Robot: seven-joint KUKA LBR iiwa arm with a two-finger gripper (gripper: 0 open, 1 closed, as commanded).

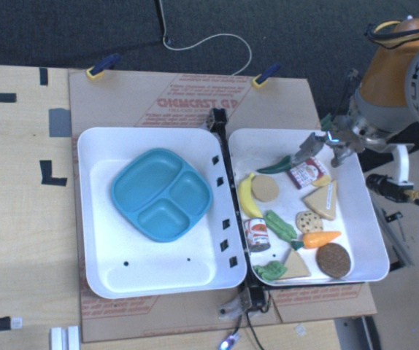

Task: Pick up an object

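Bright even light, soft shadows, slight blur

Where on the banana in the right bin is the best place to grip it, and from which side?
Grip the banana at its middle, from straight above, fingers closing across its narrow width. It lies flat against the bin's left wall, with a round biscuit close on its right, so side approaches look blocked.

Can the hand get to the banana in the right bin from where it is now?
Probably yes. The hand hangs over the far part of the right bin, and the banana lies uncovered by the bin's left wall. A round cracker touching its right side may hinder a clean grip.
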